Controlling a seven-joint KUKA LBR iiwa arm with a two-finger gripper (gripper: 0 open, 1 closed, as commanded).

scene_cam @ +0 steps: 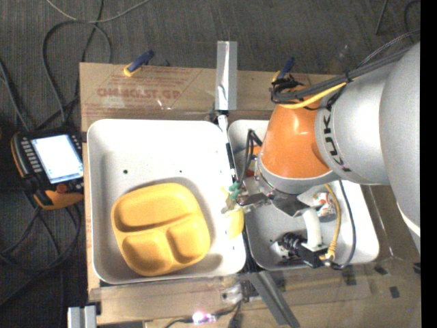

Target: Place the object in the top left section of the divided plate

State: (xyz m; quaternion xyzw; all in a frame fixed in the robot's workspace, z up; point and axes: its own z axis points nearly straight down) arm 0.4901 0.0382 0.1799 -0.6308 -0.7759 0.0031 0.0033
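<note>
Dark carpet floor, loose cables, cardboard sheet on bench

"KUKA" lettering on the grey arm

**Where Things Were Placed**

Two bins were set side by side. The divided plate was laid in the left bin. The arm was held over the right bin. A tablet was left beside the bench.

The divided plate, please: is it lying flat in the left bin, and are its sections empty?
Flat and empty: the plate rests in the left bin, with all three yellow sections bare.
</note>
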